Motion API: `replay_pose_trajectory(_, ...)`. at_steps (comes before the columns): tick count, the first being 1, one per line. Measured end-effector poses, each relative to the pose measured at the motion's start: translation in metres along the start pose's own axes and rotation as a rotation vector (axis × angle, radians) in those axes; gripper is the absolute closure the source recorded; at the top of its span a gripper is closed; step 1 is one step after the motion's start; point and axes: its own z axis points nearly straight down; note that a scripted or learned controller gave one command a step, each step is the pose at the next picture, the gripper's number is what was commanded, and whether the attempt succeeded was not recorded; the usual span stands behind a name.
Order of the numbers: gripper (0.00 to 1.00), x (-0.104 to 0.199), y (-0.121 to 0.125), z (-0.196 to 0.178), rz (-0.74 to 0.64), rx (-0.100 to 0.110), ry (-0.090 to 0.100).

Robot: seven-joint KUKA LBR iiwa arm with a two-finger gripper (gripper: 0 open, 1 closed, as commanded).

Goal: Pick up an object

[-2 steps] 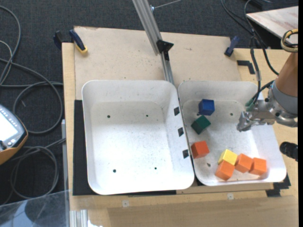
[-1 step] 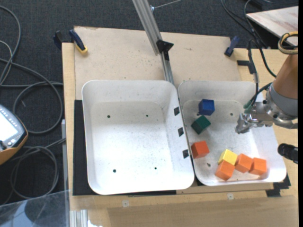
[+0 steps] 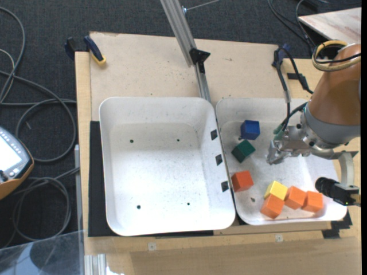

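My gripper [image 3: 275, 155] hangs over the middle of the right bin [image 3: 259, 110], its fingertips pointing down with nothing visible between them. A blue block [image 3: 250, 129] and a dark green block [image 3: 243, 150] lie just to its left. An orange-red block [image 3: 242, 180] sits near the bin's left wall. A yellow block [image 3: 276, 189] and three orange blocks [image 3: 296, 198] cluster at the front, below the gripper.
The left bin [image 3: 114, 116] stands beside the right one, sharing a divider with black clips [image 3: 218, 159]. A metal pole [image 3: 180, 24] rises at the back centre. Cables and a clamp [image 3: 281, 59] lie near the right bin's back edge.
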Motion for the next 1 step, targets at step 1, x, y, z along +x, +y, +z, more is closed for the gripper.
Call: replay_pose_trajectory(1,1.0,0.0536,-0.0048,-0.0027,-0.002,0.0,0.001)
